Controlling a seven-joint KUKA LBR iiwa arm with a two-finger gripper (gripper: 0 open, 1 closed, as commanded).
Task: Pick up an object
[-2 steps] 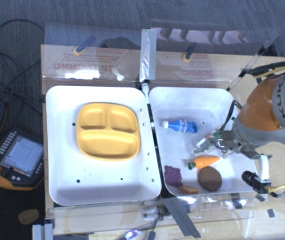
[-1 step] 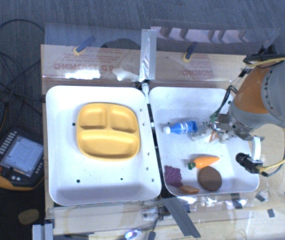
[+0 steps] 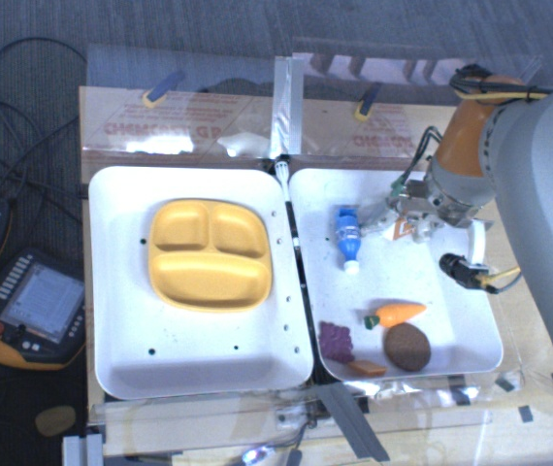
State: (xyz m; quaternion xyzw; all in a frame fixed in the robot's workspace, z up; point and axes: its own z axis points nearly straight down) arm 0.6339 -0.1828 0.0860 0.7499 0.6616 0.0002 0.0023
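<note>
Inside the right bin [image 3: 490, 343] lie bottle [image 3: 348, 236], carrot [image 3: 398, 314], potato [image 3: 407, 347]; jaws' state unclear.

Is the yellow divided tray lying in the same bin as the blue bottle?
No: the yellow tray lies in the left bin, while the blue bottle lies in the right bin.

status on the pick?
Gripper low in right bin, nothing seen held. Blue bottle lies just left of it; carrot, brown ball, purple piece nearer front. Yellow tray in left bin.
</note>
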